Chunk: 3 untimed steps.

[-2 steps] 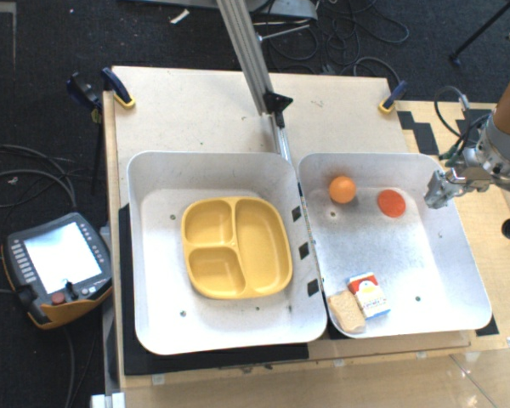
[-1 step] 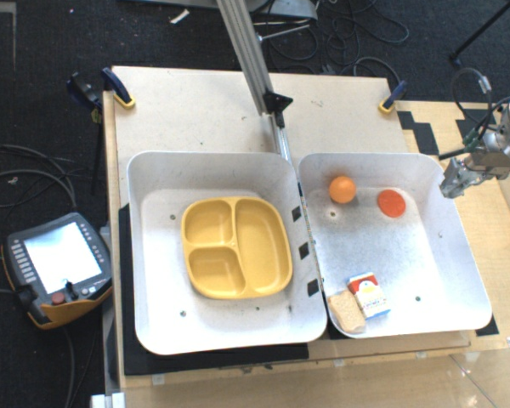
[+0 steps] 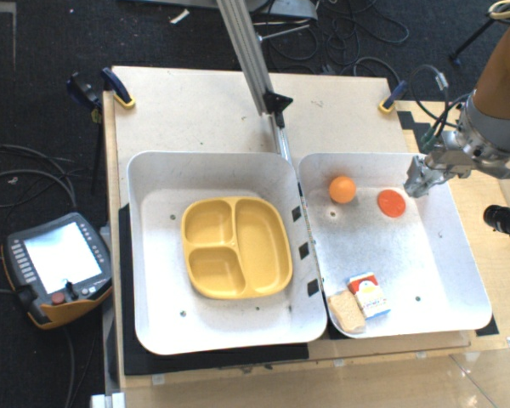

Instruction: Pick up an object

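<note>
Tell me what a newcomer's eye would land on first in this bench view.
The yellow divided tray draws the eye first, sitting alone in the left bin. Next come the orange ball and the red round piece at the back of the right bin, with the claw just beside the red piece. A small carton and a tan biscuit-like piece lie at that bin's near edge.

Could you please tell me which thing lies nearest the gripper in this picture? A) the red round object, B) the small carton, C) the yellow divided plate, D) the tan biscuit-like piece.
A: the red round object lies in the right bin just beside the gripper, closer than anything else.
</note>
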{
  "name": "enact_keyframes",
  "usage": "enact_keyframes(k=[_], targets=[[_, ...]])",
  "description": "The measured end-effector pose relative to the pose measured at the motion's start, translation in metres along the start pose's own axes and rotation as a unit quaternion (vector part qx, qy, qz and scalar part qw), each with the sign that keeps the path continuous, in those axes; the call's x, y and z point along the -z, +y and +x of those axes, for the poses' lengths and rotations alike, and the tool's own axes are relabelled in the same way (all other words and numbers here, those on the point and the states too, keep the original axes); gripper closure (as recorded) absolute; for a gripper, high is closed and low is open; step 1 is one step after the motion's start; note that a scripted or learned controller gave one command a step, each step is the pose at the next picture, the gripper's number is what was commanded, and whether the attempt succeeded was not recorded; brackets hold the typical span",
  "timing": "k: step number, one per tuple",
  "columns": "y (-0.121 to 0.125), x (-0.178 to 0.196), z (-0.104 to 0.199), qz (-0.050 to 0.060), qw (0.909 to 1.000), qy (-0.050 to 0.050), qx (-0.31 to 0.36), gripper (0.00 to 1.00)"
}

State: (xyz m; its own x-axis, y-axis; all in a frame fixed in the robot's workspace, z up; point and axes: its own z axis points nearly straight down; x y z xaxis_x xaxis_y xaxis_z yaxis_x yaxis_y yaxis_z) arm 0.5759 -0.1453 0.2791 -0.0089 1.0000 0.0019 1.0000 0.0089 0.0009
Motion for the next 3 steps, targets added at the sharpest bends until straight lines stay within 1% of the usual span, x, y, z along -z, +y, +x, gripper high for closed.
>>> enact_keyframes(k=[1,2,3], targets=[[0.001,-0.015,0.056,0.001,1.0000,0.000,0.000,1.00],[0.002,-0.018,0.114,0.000,1.0000,0.000,0.000,1.00],[0.009,-0.019,0.161,0.000,1.0000,0.000,0.000,1.00]])
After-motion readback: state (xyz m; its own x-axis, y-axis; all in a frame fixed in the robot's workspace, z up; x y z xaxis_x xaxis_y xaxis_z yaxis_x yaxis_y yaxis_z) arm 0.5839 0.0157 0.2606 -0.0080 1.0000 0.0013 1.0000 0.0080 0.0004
